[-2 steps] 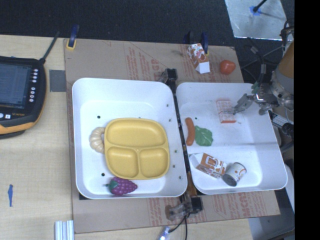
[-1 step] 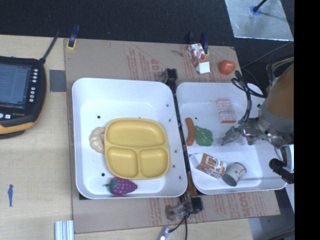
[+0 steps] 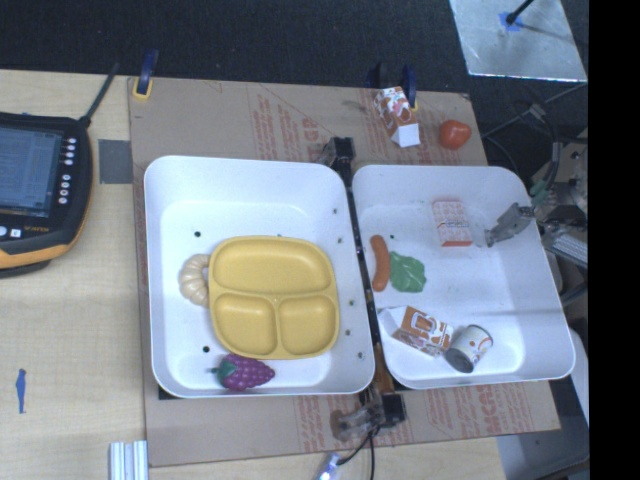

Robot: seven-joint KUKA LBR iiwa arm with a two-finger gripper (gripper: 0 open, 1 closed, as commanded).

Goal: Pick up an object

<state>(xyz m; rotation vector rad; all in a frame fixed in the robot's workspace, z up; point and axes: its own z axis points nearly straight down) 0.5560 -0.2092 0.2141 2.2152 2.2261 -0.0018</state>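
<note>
- Gripper (image 3: 503, 228) at right edge of right bin (image 3: 520, 298), low over the floor; grip state: cannot tell.
- Nearest candidate: small pink-and-white carton (image 3: 452, 222), flat on bin floor, just left of gripper, apart from it.
- Likely light, stiff-walled, crushable under hard squeeze; best taken across the narrow sides.
- Elsewhere in bin: sausage (image 3: 379, 262) touching green leaf (image 3: 407, 272); orange-patterned box (image 3: 424, 330) beside tipped can (image 3: 468, 348).
- Can probably smooth, prone to roll.

Grey metal gripper (image 3: 508, 224) with dark, angular jaws, pale grey wrist housing behind it, silvery bracket parts, thin dark cables trailing along the arm.
</note>
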